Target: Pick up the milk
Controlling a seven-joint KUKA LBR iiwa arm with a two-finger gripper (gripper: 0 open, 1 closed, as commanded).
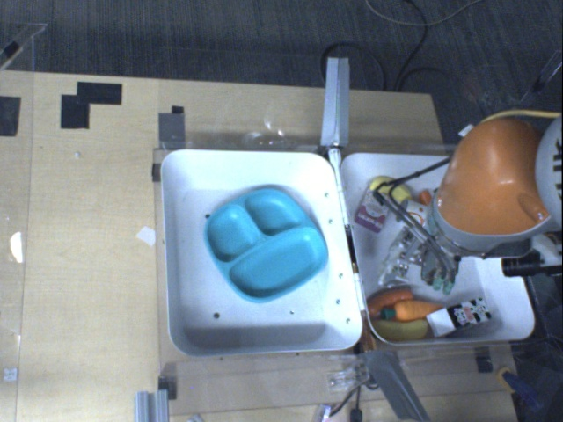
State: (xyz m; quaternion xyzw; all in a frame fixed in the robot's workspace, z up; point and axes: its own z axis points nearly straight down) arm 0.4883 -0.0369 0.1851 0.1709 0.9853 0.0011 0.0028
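Note:
The milk (pixel 464 314) is a small white carton with black patches. It lies on its side near the front edge of the right bin (pixel 519 323). My gripper (pixel 420 260) hangs low over the middle of that bin, up and to the left of the carton and apart from it. The arm's orange band (pixel 491 178) looms above it and hides the back right of the bin. Nothing shows in the gripper.
An orange carrot (pixel 400 306) and a yellow item (pixel 403 329) lie just left of the milk. A purple packet (pixel 369 217) and a yellow piece (pixel 382 185) sit at the bin's back left. The left bin (pixel 180 236) holds a blue divided plate (pixel 266 242).

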